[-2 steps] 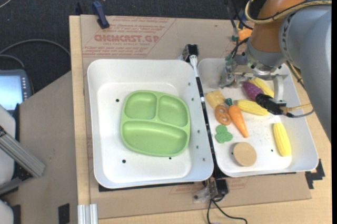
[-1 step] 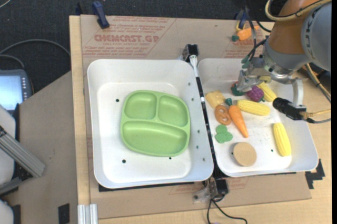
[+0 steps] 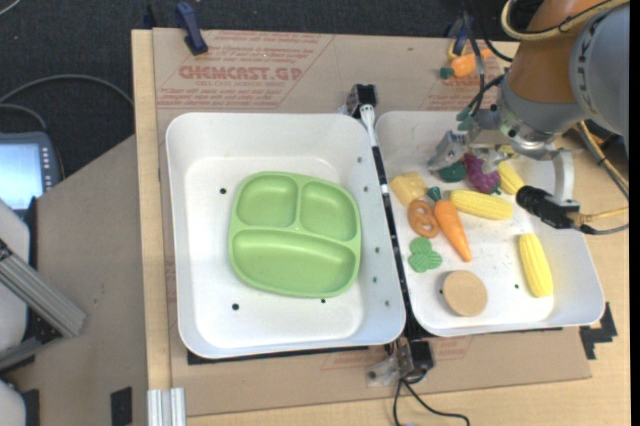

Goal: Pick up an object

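My gripper (image 3: 468, 157) is low over the back of the right bin (image 3: 575, 299), coming down from the grey arm with its orange band (image 3: 555, 34). Right beneath it lie a purple toy grape bunch (image 3: 483, 177) and a small dark green piece (image 3: 452, 172). Close in front are a yellow corn cob (image 3: 483, 205), an orange carrot (image 3: 454, 230), a yellow pepper (image 3: 407, 186) and an orange-brown slice (image 3: 422, 218). Nothing can be seen held in the gripper.
The right bin also holds a green broccoli piece (image 3: 425, 259), a round tan cookie (image 3: 465, 294), a second corn cob (image 3: 535, 264) and a yellow piece (image 3: 511, 177). A green divided plate (image 3: 295, 234) lies in the left bin (image 3: 190, 214). A black cable plug (image 3: 545, 206) hangs by the arm.
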### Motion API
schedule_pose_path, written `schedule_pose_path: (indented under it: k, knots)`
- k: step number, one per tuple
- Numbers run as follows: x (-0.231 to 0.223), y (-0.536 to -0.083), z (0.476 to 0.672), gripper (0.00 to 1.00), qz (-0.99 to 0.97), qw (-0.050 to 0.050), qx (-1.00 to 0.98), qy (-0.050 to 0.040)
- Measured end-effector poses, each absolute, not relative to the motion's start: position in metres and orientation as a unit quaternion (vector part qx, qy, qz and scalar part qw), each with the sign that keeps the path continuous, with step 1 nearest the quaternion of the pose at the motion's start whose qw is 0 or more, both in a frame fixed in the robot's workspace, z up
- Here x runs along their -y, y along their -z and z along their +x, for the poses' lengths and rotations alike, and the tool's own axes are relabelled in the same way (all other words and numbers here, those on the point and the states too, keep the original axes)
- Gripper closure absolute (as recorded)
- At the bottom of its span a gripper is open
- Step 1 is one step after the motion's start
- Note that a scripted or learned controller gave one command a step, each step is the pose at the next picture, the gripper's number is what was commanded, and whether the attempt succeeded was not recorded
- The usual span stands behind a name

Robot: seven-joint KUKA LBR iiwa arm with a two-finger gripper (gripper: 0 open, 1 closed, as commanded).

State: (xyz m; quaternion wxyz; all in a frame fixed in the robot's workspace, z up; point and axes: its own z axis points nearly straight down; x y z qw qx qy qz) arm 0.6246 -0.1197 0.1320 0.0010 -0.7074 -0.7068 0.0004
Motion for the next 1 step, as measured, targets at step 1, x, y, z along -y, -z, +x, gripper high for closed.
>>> schedule_pose_path:
  k: [1]
  knots:
    - [0.1491, -0.0814, 0.5393, 0.00, -0.709, 0.004, 0.705, -0.0032]
